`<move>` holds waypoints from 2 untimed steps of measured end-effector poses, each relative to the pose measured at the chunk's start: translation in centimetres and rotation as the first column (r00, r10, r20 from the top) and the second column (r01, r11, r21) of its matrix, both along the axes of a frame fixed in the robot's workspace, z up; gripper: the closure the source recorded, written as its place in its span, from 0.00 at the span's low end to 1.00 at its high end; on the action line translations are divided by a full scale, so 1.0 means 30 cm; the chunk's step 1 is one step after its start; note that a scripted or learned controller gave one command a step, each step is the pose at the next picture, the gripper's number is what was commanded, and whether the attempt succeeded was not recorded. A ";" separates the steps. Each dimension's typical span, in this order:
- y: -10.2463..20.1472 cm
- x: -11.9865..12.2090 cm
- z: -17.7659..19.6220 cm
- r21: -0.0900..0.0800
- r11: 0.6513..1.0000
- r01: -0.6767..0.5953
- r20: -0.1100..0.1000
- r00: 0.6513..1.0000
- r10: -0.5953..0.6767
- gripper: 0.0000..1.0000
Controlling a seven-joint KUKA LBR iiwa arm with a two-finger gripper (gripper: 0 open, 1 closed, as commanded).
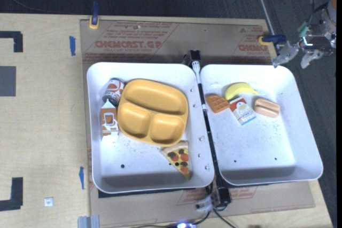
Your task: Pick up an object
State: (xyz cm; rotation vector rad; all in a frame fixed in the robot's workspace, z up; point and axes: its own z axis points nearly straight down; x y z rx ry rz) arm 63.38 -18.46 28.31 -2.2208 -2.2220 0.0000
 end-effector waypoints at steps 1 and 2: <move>-0.004 0.065 -0.549 0.001 1.000 -0.001 -0.002 1.000 0.001 0.00; 0.148 -0.029 -0.643 -0.003 1.000 0.000 0.010 1.000 0.000 0.00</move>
